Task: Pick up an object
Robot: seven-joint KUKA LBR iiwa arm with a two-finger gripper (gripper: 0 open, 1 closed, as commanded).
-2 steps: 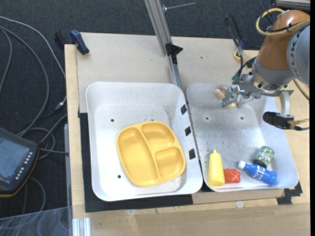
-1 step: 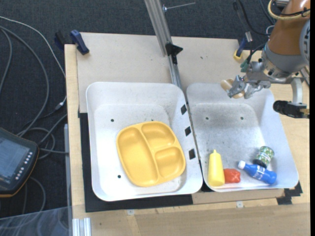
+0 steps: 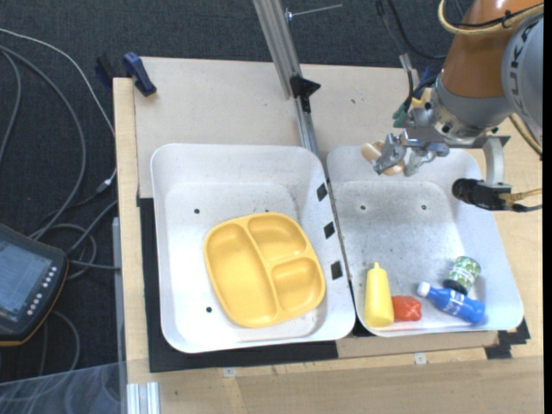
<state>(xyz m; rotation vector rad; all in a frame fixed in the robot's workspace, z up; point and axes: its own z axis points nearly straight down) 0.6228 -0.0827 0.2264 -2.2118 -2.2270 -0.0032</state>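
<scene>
Yellow plastic dominates the left bin (image 3: 172, 171): a smooth, rounded tray with three compartments (image 3: 264, 268) lies flat on its speckled white floor. In the right bin (image 3: 405, 222), along the near edge, a yellow squeeze bottle (image 3: 378, 296) touches a small red block (image 3: 407, 308), with a blue bottle (image 3: 452, 303) and a green-patterned can (image 3: 462, 272) just beside. The claw (image 3: 395, 158) hangs over that bin's far rim, next to a pale tan object (image 3: 373, 153); whether its fingers are apart or together cannot be told. The bench (image 3: 216, 102) is bare wood.
</scene>
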